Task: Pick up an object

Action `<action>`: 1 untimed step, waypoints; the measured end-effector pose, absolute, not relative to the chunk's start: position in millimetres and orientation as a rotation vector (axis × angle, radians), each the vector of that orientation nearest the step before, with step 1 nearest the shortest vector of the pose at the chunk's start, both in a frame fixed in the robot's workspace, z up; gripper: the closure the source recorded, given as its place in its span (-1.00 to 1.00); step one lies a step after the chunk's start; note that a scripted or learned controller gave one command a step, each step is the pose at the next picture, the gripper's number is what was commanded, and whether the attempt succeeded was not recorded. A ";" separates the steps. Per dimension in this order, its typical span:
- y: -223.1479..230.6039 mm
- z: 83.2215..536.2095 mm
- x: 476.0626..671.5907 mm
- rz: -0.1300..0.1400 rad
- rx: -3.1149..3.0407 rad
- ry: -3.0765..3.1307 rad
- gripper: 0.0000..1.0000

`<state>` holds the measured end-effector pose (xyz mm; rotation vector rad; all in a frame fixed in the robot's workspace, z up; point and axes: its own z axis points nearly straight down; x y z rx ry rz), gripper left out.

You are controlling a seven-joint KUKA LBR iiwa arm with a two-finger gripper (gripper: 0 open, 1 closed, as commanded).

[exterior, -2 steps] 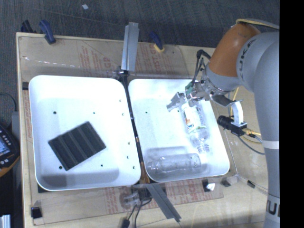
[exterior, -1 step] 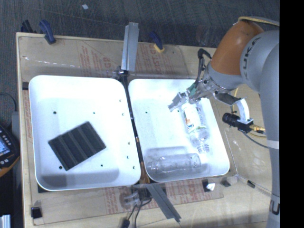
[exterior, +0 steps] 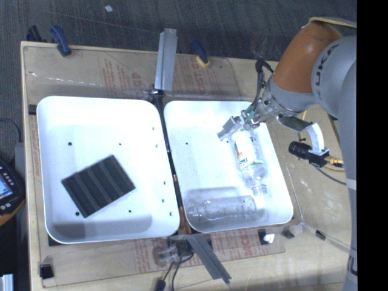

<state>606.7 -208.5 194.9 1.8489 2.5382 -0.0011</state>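
**Me:** Gripper (exterior: pixel 242 121) first: mine hangs over the right bin's far edge, at the top end of a small clear bottle. Whether it grips anything, I cannot tell from this slant.

**Colleague:** Then walk me across, left to right.

**Me:** At the worktop's (exterior: pixel 36 71) far left corner a blue clamp (exterior: pixel 59 40) bites the edge. Next comes the left bin (exterior: pixel 54 111), and in it a dark ribbed panel (exterior: pixel 98 185) lies flat and turned askew, toward the bin's near left corner. Between the two bins a grey metal bar (exterior: pixel 165 59) stands at the far edge, with a second blue clamp (exterior: pixel 199 51) just to its right.

**Colleague:** And the right bin?

**Me:** The right bin (exterior: pixel 182 126) holds two bottles. A large clear bottle (exterior: pixel 221 207) lies on its side along the near edge. That small clear bottle (exterior: pixel 249 159), with a white label, lies lengthwise along the right edge, its cap end toward the near right corner and close to the large one.

**Colleague:** Your arm?

**Me:** My arm (exterior: pixel 339 71) comes in over the worktop's right edge, orange band (exterior: pixel 303 56) above the wrist, beyond the bin's far right corner.
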 end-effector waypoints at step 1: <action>-209.0 241.0 596.7 -0.001 1.639 2.677 -1.00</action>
